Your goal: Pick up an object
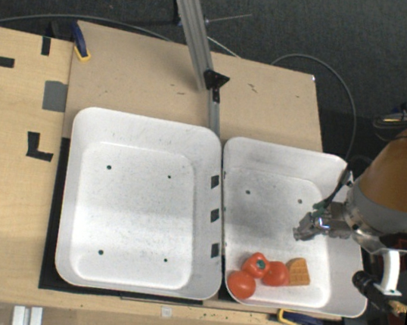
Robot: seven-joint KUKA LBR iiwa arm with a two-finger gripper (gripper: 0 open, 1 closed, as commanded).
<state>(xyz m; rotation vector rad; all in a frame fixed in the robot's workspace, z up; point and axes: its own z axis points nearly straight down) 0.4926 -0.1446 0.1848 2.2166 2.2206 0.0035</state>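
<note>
Tool [306,229], finger state impossible to tell, hangs in the right bin [288,160] above tomatoes [256,273] and cracker [298,272].

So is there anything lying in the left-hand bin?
No, the left bin shows bare white floor; the red pieces and tan block lie in the right bin.
</note>
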